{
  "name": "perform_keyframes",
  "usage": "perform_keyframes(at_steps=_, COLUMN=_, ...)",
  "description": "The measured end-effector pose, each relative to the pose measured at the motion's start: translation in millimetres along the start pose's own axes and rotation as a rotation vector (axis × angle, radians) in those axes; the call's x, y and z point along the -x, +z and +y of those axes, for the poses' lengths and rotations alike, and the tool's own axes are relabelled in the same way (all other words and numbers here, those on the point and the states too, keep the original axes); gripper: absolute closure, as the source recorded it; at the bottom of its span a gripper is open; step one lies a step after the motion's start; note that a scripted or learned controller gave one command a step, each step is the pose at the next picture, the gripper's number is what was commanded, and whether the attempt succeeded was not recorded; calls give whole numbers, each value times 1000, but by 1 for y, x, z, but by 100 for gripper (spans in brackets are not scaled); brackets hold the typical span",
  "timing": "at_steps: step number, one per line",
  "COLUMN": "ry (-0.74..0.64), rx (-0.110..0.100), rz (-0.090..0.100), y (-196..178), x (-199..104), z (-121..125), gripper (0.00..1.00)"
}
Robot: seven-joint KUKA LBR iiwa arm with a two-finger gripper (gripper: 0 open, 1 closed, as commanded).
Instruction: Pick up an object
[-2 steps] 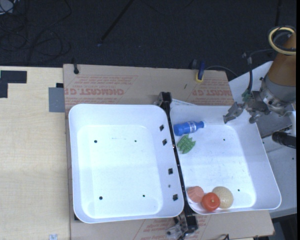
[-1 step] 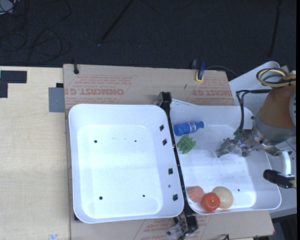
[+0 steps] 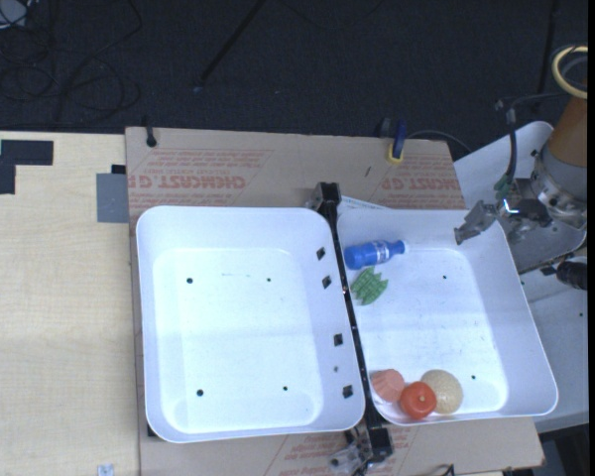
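The arm sits at the right edge of the camera view, its gripper (image 3: pixel 491 216) hanging just outside the upper right rim of the right bin (image 3: pixel 521 315); nothing lies between its fingers, and whether it is open or closed cannot be told from this slant; the step in hand looks like the approach, with no object yet chosen or touched.

The right bin holds every candidate; a blue bottle (image 3: pixel 374 254) lies on its side near the upper left corner, close to the divider between the bins; a small green piece (image 3: pixel 368 288) lies just below it, near but seemingly apart; in the lower left corner a pinkish piece (image 3: pixel 386 383), a red round object (image 3: pixel 417 400) and a pale tan ball (image 3: pixel 442 389) crowd together, touching or nearly so; the left bin (image 3: pixel 149 315) shows bare white floor with a few dark dots.

The next move likely calls for the gripper to travel leftward over the right bin, settle above one object and descend; the bottle seems the plainest target, standing clear of the cluster, though it is near the bin wall; the three crowded objects would probably foul a clean grasp; both bins rest on a cardboard-covered surface (image 3: pixel 278 172).
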State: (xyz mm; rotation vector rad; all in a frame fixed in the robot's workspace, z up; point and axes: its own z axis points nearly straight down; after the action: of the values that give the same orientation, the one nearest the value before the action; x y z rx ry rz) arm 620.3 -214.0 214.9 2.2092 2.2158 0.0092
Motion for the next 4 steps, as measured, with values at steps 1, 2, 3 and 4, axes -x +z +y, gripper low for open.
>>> perform_keyframes(at_steps=1, ry=4, rx=-28, rz=9, y=121, x=-3, z=-50, gripper=0)
perform_keyframes(at_steps=2, ry=2, rx=-6, rz=2, y=24, x=0, z=-22, gripper=0)
perform_keyframes(at_steps=3, ry=1, rx=-15, rz=5, y=85, x=-1, z=14, gripper=0)
perform_keyframes(at_steps=4, ry=3, rx=-20, rz=7, y=97, x=-2, z=-37, gripper=0)
